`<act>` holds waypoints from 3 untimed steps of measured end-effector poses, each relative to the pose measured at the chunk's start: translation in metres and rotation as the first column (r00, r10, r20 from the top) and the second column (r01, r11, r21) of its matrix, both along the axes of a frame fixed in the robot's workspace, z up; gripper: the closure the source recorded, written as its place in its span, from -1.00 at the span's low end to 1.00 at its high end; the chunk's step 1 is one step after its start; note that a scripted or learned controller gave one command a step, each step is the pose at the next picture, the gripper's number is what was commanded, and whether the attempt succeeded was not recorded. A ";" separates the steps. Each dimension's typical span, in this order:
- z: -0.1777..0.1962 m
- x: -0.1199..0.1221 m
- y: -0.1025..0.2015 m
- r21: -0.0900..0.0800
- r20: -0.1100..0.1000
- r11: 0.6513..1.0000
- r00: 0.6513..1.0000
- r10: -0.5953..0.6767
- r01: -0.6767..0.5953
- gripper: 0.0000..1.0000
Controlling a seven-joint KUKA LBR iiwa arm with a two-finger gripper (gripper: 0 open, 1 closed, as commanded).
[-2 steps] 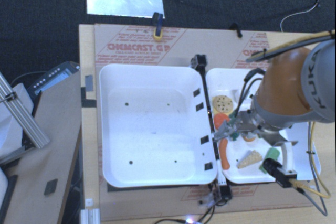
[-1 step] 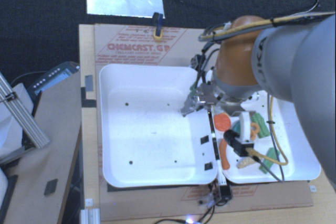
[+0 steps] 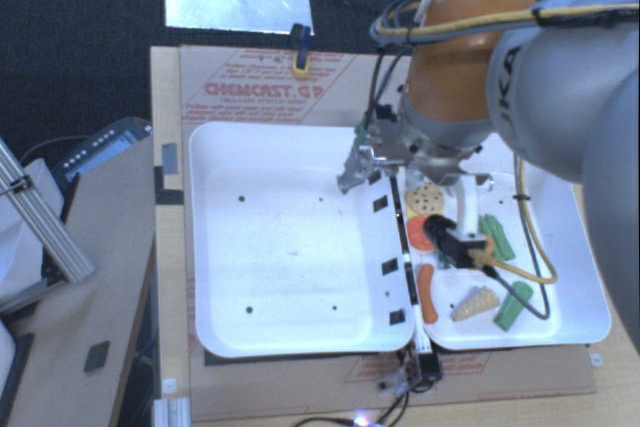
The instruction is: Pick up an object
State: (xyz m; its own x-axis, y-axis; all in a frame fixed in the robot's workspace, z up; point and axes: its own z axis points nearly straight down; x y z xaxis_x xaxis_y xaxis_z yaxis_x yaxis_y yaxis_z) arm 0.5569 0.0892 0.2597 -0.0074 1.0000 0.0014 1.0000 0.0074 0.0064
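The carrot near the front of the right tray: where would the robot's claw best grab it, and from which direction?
Probably from straight above, pinching the carrot across its narrow width about halfway along. It lies flat and runs front to back, right beside the wall between the trays, so the fingers have little room on that side. The yellow wedge on the other side lies apart from it.

This looks like a robot lab: a big grey robot arm (image 3: 560, 65), two white bins (image 3: 290, 245) on cardboard (image 3: 260, 90), dark curtain (image 3: 80, 5) at twelve o'clock.
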 end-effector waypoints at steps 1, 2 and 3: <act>0.008 0.000 -0.001 0.000 -0.002 1.000 1.000 0.002 -0.002 1.00; 0.141 -0.005 0.039 0.004 0.009 1.000 1.000 0.002 -0.002 1.00; 0.144 0.010 0.125 0.002 -0.002 1.000 1.000 0.005 -0.005 1.00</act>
